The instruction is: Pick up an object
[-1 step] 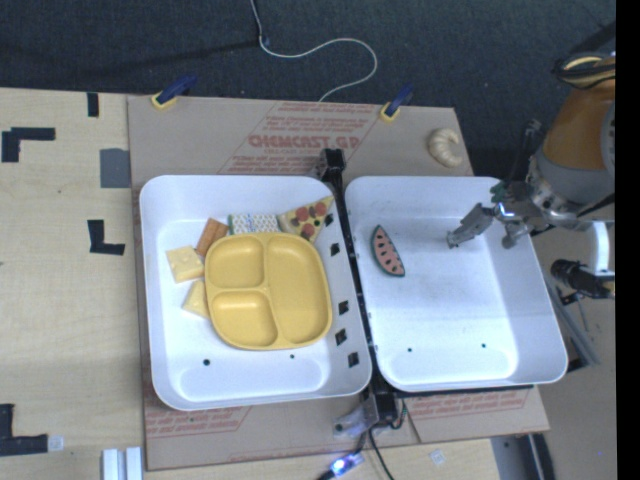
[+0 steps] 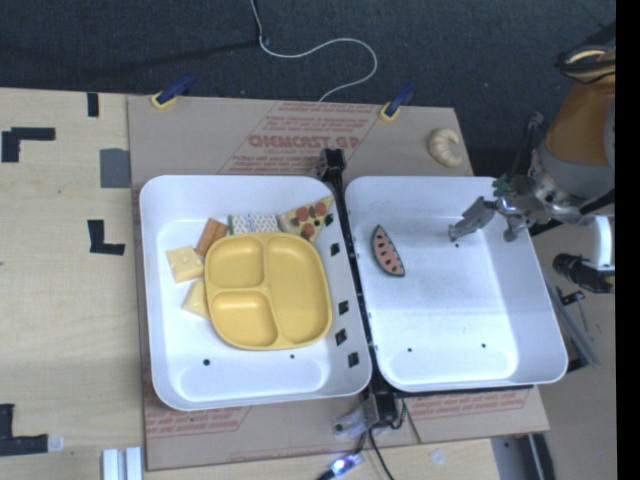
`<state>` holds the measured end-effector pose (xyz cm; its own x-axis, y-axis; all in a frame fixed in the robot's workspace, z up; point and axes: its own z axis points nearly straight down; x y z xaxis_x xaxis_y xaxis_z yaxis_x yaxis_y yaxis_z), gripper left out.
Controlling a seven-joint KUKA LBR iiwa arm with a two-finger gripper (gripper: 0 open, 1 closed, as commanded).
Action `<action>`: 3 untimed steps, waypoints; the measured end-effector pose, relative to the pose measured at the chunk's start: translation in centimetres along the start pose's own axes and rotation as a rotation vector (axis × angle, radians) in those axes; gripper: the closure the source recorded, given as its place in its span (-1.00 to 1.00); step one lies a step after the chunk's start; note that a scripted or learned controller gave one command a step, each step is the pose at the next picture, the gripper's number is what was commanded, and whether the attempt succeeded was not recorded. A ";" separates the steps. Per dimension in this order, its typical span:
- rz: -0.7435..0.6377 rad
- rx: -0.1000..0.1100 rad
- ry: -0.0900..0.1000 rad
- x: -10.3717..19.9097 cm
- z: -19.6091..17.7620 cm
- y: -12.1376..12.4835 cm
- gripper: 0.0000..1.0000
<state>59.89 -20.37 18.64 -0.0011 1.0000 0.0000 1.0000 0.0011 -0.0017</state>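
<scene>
A watermelon slice [image 2: 388,251] lies in the right bin [image 2: 470,358], near its left wall. My gripper [image 2: 470,224] hangs over the upper right part of that bin, well to the right of the slice, with nothing visible between its fingers. In the left bin [image 2: 170,368] a yellow divided plate [image 2: 268,290] rests on several flat food pieces: a pizza slice [image 2: 311,218], crackers [image 2: 185,264] and an orange-brown piece [image 2: 210,235].
A beige lump [image 2: 446,146] sits on the cardboard behind the right bin. Blue-and-yellow clamps [image 2: 174,91] hold the cardboard's back corners. A white cable [image 2: 300,48] loops over the dark floor behind. The arm's body [image 2: 580,143] stands at the right edge.
</scene>
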 end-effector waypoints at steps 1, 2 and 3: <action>-0.001 0.002 -0.001 -0.1 4.3 0.0 -1.00; -0.001 0.004 0.000 0.0 9.7 -0.1 -1.00; -0.002 0.001 0.000 0.1 8.4 0.0 1.00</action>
<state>59.89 -20.26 10.27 -0.0030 1.0000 0.0002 1.0000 0.0030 -0.0025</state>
